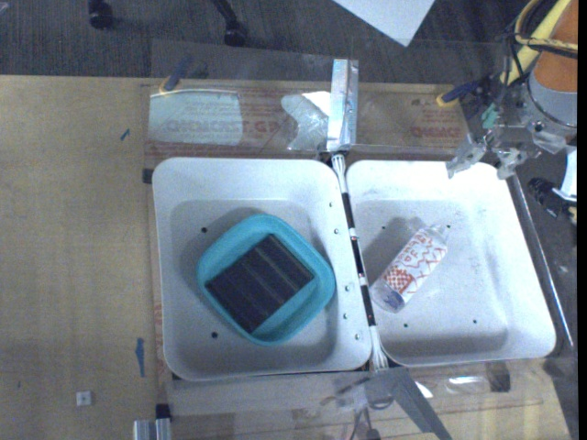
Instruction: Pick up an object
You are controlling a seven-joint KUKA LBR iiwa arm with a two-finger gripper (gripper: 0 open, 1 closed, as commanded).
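You had one fixed camera above the surface (64, 246), looking down at a slant from moderate height; both white bins (174, 191) sat mid-frame, floor along the top edge.

Arm (555, 81) at upper right, hand (483, 159) pointing down-left

We find no text that can be read with certainty. The clear plastic sheet (195, 115) along the far edge of the wooden bench (64, 246) carries pale lettering, too blurred to make out. The small white tube with a red pattern (413, 266), lying in the right white bin (527, 273), shows markings but no legible words.
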